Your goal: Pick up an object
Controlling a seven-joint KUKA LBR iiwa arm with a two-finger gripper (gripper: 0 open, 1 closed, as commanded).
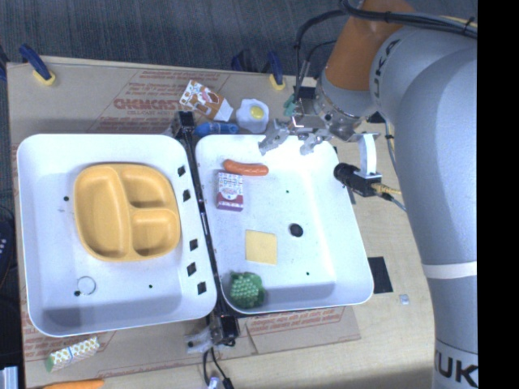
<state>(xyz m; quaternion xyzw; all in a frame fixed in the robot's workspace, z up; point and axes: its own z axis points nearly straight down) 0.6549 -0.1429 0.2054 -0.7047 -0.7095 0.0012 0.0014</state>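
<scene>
My gripper (289, 143) hangs over the far edge of the right bin (349, 241), fingers spread open with nothing between them. Just left of and below it lies an orange sausage (245, 168). A small red-and-white box (230, 190) sits beneath the sausage. A yellow cheese slice (261, 247) lies mid-bin, a green broccoli piece (245, 288) sits at the near left corner, and a small dark disc (296, 231) rests right of the cheese.
The left bin (40, 217) holds a yellow divided tray (127, 211). Behind the bins on the cardboard sit a snack packet (199, 98), a blue item (215, 127) and a fried-egg toy (253, 113). A wrapped candy (71, 352) lies at the front left.
</scene>
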